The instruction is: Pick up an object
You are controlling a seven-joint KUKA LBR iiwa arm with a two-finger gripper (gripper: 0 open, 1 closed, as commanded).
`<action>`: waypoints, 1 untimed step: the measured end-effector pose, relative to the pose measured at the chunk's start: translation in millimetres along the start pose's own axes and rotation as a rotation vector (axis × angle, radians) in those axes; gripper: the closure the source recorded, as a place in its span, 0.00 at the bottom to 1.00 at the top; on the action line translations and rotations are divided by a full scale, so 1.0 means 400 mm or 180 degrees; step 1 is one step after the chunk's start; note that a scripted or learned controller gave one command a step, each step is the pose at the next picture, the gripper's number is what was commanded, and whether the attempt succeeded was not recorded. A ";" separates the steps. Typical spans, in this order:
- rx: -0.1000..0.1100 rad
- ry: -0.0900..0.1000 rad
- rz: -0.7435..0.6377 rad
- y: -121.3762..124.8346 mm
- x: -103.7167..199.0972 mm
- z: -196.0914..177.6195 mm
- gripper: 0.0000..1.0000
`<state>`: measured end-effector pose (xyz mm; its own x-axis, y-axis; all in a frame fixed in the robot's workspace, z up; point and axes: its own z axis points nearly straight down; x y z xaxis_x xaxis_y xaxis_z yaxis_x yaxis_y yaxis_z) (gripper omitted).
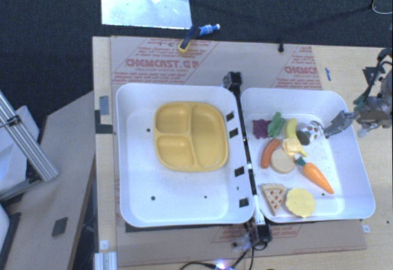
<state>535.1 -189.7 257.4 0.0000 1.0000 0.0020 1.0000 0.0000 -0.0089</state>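
Observation:
Toy foods lie in the right bin: purple grapes, a green piece, a yellow piece, a small dark and white item, an orange sausage, a round beige bun, a carrot, a pizza slice and a yellow disc. My gripper reaches in from the right over the bin's upper right part. Its tip is just right of the dark and white item, with nothing seen in its grasp.
The left bin holds a yellow divided plate. A black divider runs between the bins. A blue and yellow tool lies on the cardboard behind them. The arm's wrist hangs at the right edge.

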 end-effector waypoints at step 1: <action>-0.0034 -0.0008 -0.0011 0.006 0.001 -0.014 0.00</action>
<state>537.4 -189.2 263.2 -0.0034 1.0000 -0.0005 1.0000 0.0034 0.0016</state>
